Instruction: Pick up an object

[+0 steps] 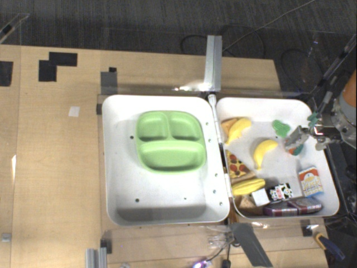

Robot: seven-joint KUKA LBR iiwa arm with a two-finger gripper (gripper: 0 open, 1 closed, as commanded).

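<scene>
- the likeliest target looks like the green object (pixel 281 128), lying in the upper right part of the right bin (pixel 330 201), just beside the gripper (pixel 295 141).
- the gripper hangs low over that bin's right side; i can't tell whether its jaws are apart or together, and nothing is plainly caught in them.
- the arm (pixel 340 113) comes in over the bin's right rim, which i'd guess is why it is working that edge.
- near it in the bin lies a yellow banana (pixel 264 151), with another banana (pixel 237 128) by the divider.
- lower down: a pizza slice toy (pixel 238 168), a small carton (pixel 310 182), a dark packet (pixel 293 207), all crowded.
- the left bin (pixel 122 194) holds a green divided tray (pixel 170 139), lying flat mid-bin.
</scene>
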